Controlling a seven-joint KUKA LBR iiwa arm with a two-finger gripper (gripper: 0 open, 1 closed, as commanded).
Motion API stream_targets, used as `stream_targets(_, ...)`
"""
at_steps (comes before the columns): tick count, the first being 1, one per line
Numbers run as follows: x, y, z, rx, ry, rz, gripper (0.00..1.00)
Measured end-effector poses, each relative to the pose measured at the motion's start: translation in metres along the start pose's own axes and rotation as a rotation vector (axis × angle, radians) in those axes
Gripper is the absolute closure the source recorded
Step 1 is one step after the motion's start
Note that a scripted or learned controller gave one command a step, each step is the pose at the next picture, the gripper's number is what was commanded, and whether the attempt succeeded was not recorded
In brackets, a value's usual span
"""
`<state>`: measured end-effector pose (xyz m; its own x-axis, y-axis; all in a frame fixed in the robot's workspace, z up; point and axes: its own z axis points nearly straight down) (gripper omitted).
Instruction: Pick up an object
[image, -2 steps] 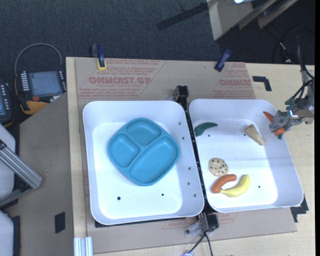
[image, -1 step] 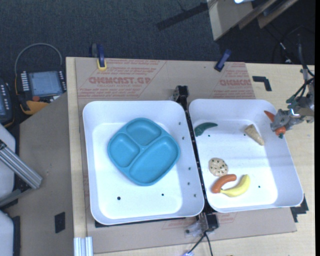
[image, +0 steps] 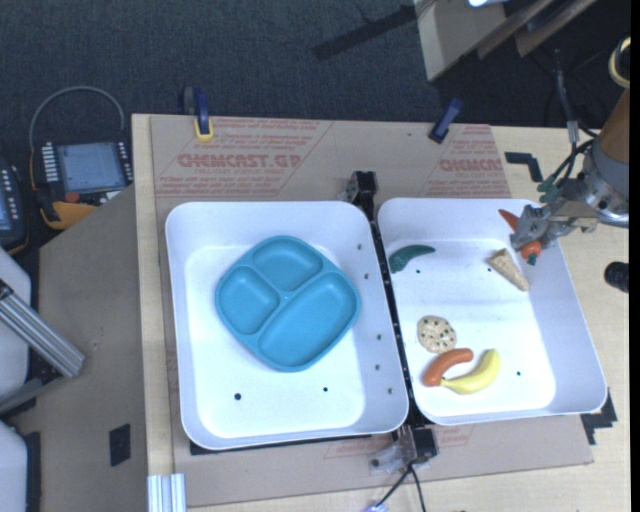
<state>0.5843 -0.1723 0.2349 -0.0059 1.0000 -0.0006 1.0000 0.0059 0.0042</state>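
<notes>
While the gripper (image: 527, 243) hangs over the right bin's (image: 570, 330) far right corner, an orange-red item (image: 533, 246) sits at its tips; can't tell if it's gripped. Just beside: tan wedge (image: 508, 269); nearer: green piece (image: 410, 256), cookie (image: 436, 332), sausage (image: 446, 366), banana (image: 476, 373). Left bin (image: 190, 300): blue divided plate (image: 287, 302).

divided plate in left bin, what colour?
Light blue; the divided plate shows plainly in the camera view.

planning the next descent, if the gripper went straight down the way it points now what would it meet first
Probably the tan wedge, lying just below-left of the gripper in the right bin. Depth is unclear, so it might reach the bin floor beside it.
</notes>
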Motion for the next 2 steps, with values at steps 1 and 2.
stream_targets(1,0.06,0.01,0.009,0.006,0.004,-0.001,1.0)
stream_targets(2,0.11,0.025,0.019,0.004,0.001,0.005,1.0)
